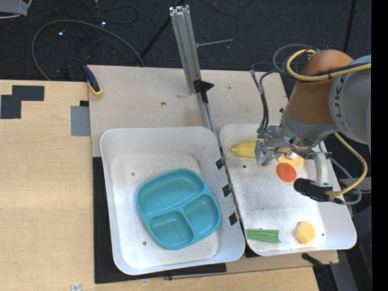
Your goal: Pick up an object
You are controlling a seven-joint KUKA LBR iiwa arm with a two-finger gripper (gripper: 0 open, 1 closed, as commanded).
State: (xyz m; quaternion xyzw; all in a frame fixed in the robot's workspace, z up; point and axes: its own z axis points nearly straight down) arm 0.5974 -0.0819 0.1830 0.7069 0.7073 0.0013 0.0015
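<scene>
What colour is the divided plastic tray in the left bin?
Light blue: the three-compartment plastic tray, seen clearly in the camera view.

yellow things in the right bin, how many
3: a yellow piece at the gripper, a pale yellow one beside the red piece, a yellow lump near the front. The arm may hide more.

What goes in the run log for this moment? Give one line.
gripper low in right bin, beside yellow piece | no grasp visible | red piece, green piece loose | teal tray in left bin
</scene>
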